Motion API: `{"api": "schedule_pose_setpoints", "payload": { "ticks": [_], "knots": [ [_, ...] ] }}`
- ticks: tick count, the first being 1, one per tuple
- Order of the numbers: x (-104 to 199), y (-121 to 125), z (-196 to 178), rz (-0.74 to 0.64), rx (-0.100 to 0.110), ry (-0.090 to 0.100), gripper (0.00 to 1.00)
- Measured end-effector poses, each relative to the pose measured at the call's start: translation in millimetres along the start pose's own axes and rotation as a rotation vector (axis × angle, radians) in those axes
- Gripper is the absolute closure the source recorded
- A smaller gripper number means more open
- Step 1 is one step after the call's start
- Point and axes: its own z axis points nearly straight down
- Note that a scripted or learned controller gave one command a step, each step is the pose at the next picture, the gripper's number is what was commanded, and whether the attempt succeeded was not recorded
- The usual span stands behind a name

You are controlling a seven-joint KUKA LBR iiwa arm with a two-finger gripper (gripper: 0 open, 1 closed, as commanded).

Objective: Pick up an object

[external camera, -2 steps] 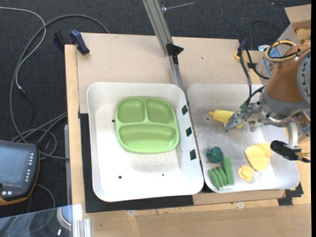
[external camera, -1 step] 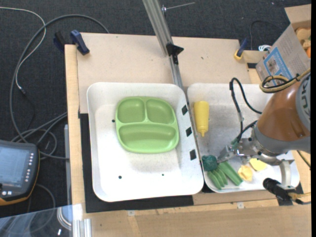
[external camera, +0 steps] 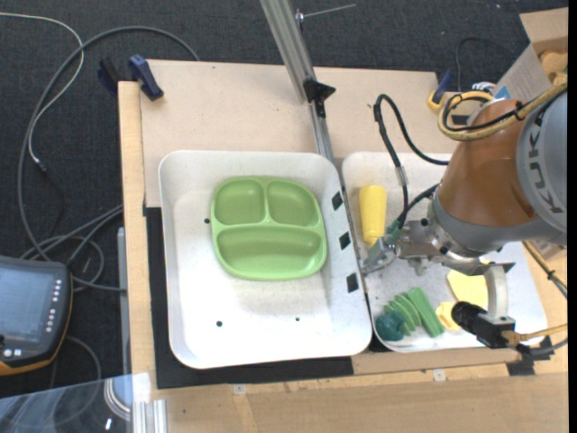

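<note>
Looking down on the bench, the gripper point(external camera: 379, 255) sits low over the right bin point(external camera: 532, 318), near its left wall, just below the yellow cylinder point(external camera: 372, 213). Whether it is released or clenched cannot be told from here, and nothing is seen in its grasp. The cylinder lies lengthwise beside the wall between the bins; it looks light, stiff and smooth, so it could roll or slip, and a hold across its middle seems best. A green ridged piece point(external camera: 410, 314) lies near the bin's front edge, probably light with ridges that give purchase. A pale yellow flat thing point(external camera: 467, 287) is partly covered by the arm point(external camera: 491, 188). The left bin point(external camera: 180, 314) holds a green tray point(external camera: 269, 228), wide and shallow, awkward to pinch except at its rim. Much of the right bin's floor is hidden under the arm.
</note>
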Motion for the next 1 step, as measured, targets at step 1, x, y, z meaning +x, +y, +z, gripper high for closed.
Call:
{"api": "schedule_pose_setpoints", "payload": {
  "ticks": [1],
  "knots": [
    [15.3,38.5,-42.8,0.005,0.001,-0.003,0.0]
  ]
}}
